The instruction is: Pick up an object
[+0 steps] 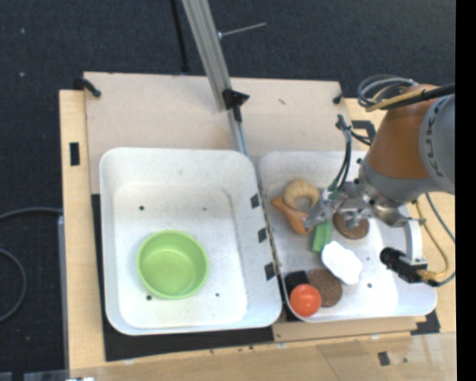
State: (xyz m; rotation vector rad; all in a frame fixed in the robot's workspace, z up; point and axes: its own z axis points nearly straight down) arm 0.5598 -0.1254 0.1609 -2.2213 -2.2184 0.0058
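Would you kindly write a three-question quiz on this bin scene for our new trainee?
1. True or false: the green bowl lies in the left bin.
2. Which sits nearest the right bin's front-left corner? A) orange ball B) white object C) tan ring
3. Fill in: the gripper hovers over the ___ bin.

Key: 1 true; 2 A; 3 right.

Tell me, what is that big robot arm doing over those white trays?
The robot arm is reaching into the right tray, trying to pick something up. Its tool is low over a pile of small things: a tan ring, a green block, a white lump, a brown disc and an orange ball. Nothing looks lifted yet. The left tray holds a green bowl.
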